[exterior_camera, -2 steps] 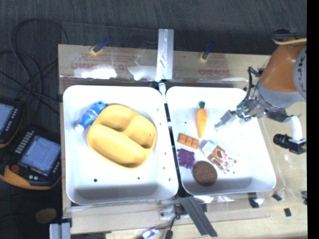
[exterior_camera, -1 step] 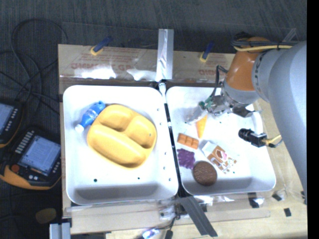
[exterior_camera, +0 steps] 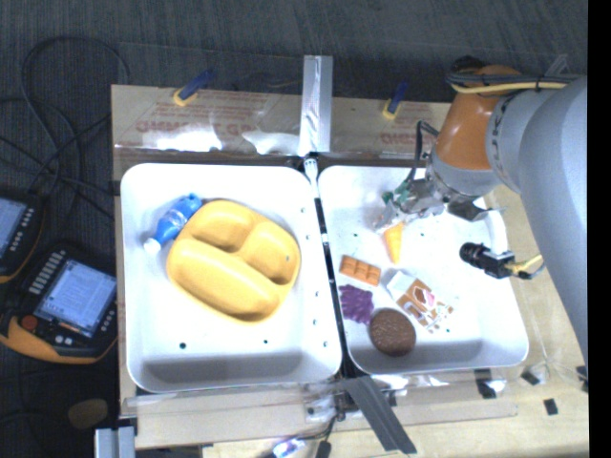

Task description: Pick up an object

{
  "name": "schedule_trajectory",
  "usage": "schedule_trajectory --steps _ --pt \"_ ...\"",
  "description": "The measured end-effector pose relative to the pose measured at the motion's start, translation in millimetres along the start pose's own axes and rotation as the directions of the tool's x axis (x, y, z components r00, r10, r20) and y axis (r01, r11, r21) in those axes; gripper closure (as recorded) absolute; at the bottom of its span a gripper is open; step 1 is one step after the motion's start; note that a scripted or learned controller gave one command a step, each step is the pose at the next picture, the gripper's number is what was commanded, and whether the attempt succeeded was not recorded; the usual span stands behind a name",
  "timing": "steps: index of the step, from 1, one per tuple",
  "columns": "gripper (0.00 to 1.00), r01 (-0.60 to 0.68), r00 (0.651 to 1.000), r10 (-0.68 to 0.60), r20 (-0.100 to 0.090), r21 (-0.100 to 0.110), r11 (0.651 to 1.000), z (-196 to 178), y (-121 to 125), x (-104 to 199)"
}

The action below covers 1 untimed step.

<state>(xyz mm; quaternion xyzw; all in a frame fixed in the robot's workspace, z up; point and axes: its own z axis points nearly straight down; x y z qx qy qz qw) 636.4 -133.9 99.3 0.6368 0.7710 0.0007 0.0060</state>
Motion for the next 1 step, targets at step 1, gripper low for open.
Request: schedule_trajectory --steps 1 --pt "1.0 -0.009 1.0 0.009 -0.008 0.01 1.0 -84.7 23.4 74.8"
